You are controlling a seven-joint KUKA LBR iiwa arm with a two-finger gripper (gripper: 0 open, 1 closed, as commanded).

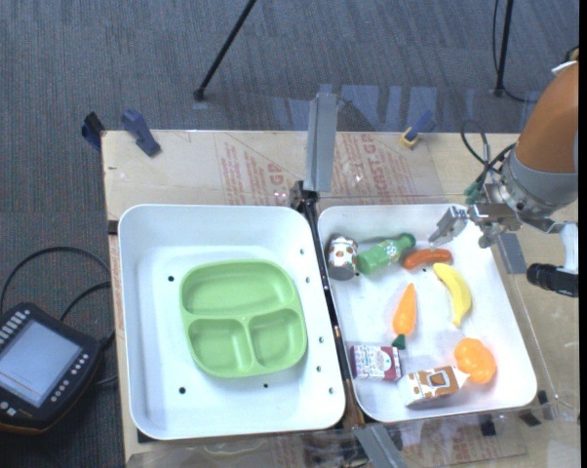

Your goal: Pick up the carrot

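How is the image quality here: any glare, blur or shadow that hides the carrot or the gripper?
Camera view: lighting is even and soft; the carrot reads clearly, with little shadow. The white right bin is bright but not blown out. The gripper at the bin's far edge looks small and slightly soft, so its detail is hard to read.

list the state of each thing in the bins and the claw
carrot: lying loose in right bin, untouched
green bottle: on its side
banana: lying flat
green tray: upright in left bin
claw: above right bin's far edge, holding nothing
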